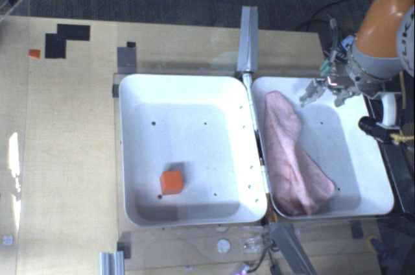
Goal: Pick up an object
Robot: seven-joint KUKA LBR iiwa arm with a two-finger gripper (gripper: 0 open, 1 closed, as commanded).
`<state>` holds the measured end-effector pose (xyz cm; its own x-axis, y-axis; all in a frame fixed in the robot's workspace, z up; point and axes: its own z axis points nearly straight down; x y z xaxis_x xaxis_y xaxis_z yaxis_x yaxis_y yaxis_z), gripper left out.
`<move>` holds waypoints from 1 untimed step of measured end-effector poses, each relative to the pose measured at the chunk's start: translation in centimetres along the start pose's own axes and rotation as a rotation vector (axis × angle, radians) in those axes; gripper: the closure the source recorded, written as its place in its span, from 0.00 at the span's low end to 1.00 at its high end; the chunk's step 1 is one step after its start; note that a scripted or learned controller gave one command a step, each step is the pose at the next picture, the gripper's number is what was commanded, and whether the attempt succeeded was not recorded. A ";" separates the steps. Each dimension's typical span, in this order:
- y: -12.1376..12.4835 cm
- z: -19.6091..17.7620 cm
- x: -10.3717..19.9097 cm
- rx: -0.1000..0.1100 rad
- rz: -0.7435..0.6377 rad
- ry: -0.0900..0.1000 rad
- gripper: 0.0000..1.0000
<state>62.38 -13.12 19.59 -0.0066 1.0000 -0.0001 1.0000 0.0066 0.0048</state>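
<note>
Gripper fingers [310, 93] of the two-finger gripper [324, 93] hang over the far edge of the right-hand shallow white plastic bin [369, 157], spread apart with nothing between them. Behind them the grey arm with its orange band [382, 21] reaches in from the right and covers that bin's far right corner.

Just below and left of the gripper, apart from it, lies a long crumpled pink cloth [292, 154]. It runs along the left side of the right bin from near the far wall down to the near wall, widening toward its near end. To the right of the cloth the bin floor is bare up to the right wall, giving open room on that side.

A thin metal divider rail [256, 137] separates the two bins, and a grey metal post [248, 40] stands at its far end, near the gripper's left.

In the left-hand shallow white plastic bin [136, 137] a small orange block [172, 182] sits on the floor toward the near left corner, well apart from the gripper and clear of the walls, with bare floor around it.

The pale wooden bench [65, 157] extends to the left, carrying black tape marks [63, 39] and a small orange square marker [34, 54] near its far left corner.
</note>
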 end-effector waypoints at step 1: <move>0.9 9.9 4.1 -0.005 -0.034 0.000 0.00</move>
<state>63.29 -9.06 9.65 -0.0411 0.9992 -0.0006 0.9991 0.0411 0.0096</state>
